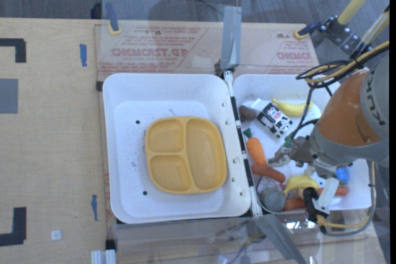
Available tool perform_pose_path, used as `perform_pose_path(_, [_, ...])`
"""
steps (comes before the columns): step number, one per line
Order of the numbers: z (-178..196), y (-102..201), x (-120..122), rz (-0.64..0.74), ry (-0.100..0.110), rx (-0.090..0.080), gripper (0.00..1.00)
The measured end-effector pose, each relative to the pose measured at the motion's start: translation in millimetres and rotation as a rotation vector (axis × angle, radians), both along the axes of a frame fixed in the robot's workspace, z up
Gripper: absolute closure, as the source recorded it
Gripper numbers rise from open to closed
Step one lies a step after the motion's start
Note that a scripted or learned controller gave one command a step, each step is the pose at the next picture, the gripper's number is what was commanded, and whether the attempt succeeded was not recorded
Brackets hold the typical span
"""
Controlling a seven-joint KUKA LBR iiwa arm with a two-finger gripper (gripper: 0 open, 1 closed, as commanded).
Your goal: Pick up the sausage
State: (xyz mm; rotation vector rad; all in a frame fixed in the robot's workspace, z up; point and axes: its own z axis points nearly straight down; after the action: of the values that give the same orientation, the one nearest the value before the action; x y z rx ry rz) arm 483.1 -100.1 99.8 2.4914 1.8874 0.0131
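The sausage [268,172], a short reddish-brown link, lies in the right bin [365,204] near its left wall, just below an orange carrot [255,150]. My gripper [281,158] hangs low over the bin's middle, its tip just up and right of the sausage's right end. The grey wrist and orange band behind it hide the bin's right part. I cannot make out anything between the gripper's tips.
The right bin also holds a banana [291,107] at the back, a black-and-white box [274,119], a second banana [301,182], a grey round thing [271,198] and a blue piece [342,175]. A yellow divided plate [185,154] lies in the left bin [124,102].
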Motion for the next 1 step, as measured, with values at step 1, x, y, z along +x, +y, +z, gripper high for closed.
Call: perform_pose_path(1, [-10.7, -6.4, -0.9, 0.013, 0.008, 0.009, 0.00])
